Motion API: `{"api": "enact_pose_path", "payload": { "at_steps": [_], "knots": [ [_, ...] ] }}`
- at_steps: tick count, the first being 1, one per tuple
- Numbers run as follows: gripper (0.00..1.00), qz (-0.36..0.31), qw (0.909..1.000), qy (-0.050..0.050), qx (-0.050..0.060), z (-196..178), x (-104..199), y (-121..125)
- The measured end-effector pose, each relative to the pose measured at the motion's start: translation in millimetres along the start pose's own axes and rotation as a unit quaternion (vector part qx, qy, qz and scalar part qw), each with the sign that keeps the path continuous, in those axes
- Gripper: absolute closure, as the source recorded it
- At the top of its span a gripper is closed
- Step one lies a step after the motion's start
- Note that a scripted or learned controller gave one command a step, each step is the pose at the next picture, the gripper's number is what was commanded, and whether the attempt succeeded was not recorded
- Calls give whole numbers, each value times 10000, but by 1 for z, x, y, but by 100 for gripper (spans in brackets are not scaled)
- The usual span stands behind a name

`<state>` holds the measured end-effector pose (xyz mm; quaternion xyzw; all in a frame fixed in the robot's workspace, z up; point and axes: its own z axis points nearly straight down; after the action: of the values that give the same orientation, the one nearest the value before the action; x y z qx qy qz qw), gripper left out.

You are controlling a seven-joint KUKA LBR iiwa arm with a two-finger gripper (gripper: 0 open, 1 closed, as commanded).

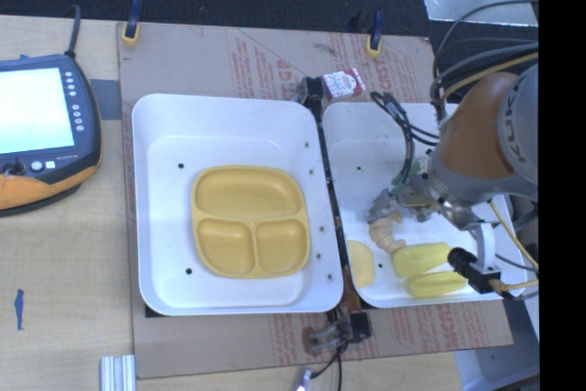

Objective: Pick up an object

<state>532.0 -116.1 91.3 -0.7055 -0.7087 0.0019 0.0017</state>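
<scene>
In the right bin my gripper hangs low over the front half, coming off the grey arm with its orange band. Just below it lies a small tan curved piece; whether they touch is unclear. To the right of that piece lie two yellow corn-like objects, one behind the other. A pale yellow flat piece rests by the bin's left wall.
The left bin bears a yellow divided plate. A tablet with an orange case lies on the bench at far left. A small red-and-white packet sits behind the bins. Cables trail across the right bin's back.
</scene>
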Motion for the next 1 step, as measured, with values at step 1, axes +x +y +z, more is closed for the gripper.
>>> {"api": "enact_pose_path", "payload": {
  "at_steps": [1],
  "knots": [
    [0,4,10000,1,-18,-21,-40,52]
  ]
}}
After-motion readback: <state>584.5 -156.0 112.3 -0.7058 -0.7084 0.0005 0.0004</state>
